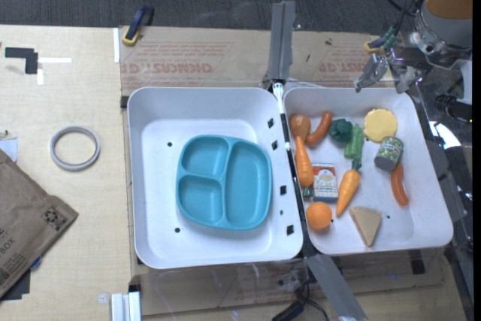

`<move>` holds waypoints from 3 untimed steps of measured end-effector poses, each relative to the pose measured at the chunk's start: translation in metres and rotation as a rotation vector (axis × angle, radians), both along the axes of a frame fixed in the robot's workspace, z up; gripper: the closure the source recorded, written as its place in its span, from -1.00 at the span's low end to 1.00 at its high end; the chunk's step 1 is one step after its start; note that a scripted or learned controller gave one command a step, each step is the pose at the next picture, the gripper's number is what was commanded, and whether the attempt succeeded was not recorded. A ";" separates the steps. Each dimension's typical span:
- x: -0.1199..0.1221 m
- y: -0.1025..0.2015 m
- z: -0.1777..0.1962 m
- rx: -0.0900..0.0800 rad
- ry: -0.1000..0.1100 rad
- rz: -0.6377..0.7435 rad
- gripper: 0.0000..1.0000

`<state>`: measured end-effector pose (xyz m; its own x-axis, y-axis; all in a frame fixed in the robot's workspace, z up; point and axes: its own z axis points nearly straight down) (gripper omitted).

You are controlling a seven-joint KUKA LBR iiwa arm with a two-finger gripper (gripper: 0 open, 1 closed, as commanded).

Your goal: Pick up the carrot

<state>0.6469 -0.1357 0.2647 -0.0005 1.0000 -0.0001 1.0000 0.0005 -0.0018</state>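
Two orange carrots lie in the right bin point(428, 162). One carrot point(303, 160) lies lengthwise along the bin's left wall. The other carrot point(346, 190) lies near the middle, tip pointing toward the front. My gripper point(382, 80) hangs over the bin's far rim at the upper right, well away from both carrots. It is open with nothing between its fingers.
The right bin also holds an orange ball point(319, 216), a small box point(325, 182), green pieces point(347, 134), a yellow disc point(380, 123), a can point(388, 153), red sausages point(399, 185) and a wedge point(366, 224). The left bin point(150, 162) holds a blue divided plate point(224, 182).
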 end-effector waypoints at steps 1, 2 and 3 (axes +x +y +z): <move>-0.048 0.030 -0.134 0.000 0.001 0.157 -1.00; -0.109 -0.013 -0.169 -0.001 -0.007 0.184 -1.00; -0.109 -0.013 -0.161 -0.002 -0.007 0.180 1.00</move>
